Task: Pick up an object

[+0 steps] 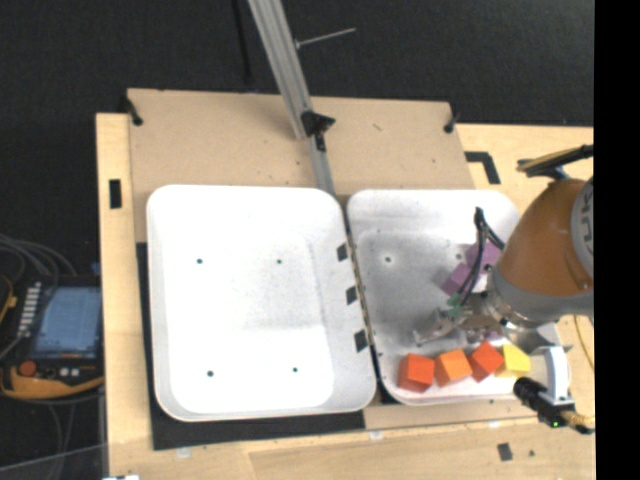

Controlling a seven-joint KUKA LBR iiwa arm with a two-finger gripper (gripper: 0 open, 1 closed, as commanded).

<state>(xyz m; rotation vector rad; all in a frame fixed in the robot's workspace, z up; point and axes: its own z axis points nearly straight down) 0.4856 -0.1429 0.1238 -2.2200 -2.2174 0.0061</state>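
Reaching into: right bin (400, 218), arm low over its near side
Gripper (462, 316): finger spread unreadable, touching nothing discernible
Blocks along near wall: two orange (417, 371) (453, 366), one red (486, 359), one yellow (516, 358)
Purple piece (462, 274): one, beside wrist

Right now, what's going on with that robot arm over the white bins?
The arm reaches in from the right over the right bin, with its gripper lowered near the bin's front. A purple object lies just beside it. Along the front wall sit a red-orange block, an orange block, a red block and a yellow block. I can't see anything held between the fingers. The left bin sits alongside.
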